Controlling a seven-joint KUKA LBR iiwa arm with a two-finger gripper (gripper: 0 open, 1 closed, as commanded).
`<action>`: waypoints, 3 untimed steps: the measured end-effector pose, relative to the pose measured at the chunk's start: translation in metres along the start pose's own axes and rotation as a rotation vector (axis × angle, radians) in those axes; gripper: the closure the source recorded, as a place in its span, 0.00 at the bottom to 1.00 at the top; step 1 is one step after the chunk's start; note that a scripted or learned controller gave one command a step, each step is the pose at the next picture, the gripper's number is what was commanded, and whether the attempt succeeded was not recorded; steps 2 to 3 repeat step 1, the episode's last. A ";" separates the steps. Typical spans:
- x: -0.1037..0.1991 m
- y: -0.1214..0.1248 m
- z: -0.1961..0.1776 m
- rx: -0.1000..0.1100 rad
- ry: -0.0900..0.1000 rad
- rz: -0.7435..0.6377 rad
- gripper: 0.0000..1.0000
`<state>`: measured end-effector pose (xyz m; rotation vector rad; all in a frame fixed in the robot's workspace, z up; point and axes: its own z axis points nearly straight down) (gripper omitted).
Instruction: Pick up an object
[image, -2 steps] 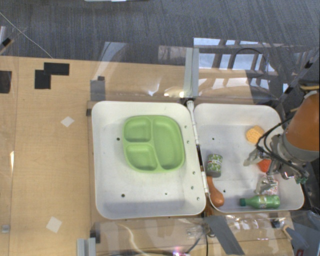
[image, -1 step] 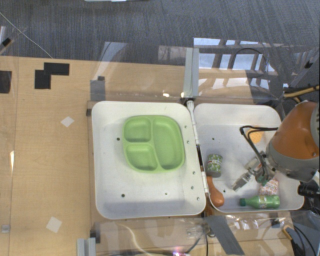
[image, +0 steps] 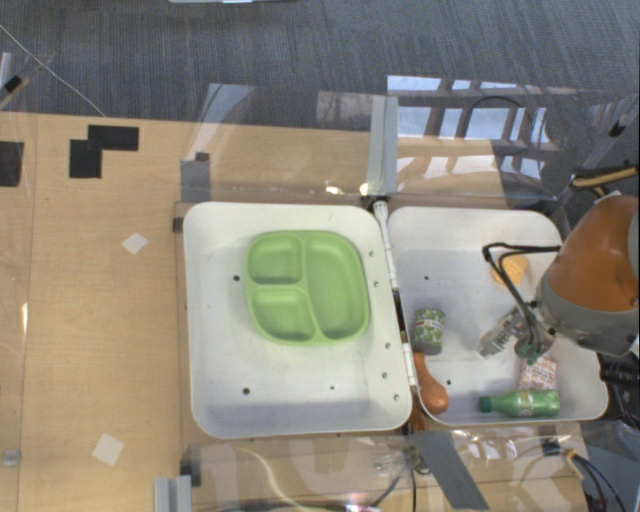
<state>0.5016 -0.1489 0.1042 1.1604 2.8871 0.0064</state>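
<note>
In the right bin (image: 470, 232), lower right of the frame: gripper (image: 512, 336) over scattered items.
A small can (image: 429, 329), green bottle (image: 520, 404) and packet (image: 538, 374) lie near it; its finger spread cannot be told. Left bin (image: 215, 330) holds a green tray (image: 305, 286).

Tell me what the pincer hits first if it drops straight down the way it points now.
Most likely bare floor of the right bin: the pincer hangs over an open patch between the small can and the packet. Depth is unclear from this slant.
</note>
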 end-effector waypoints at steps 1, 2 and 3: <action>-0.003 -0.017 -0.064 0.011 0.016 0.139 1.00; -0.003 -0.017 -0.064 0.011 0.016 0.139 1.00; -0.003 -0.017 -0.064 0.011 0.016 0.139 1.00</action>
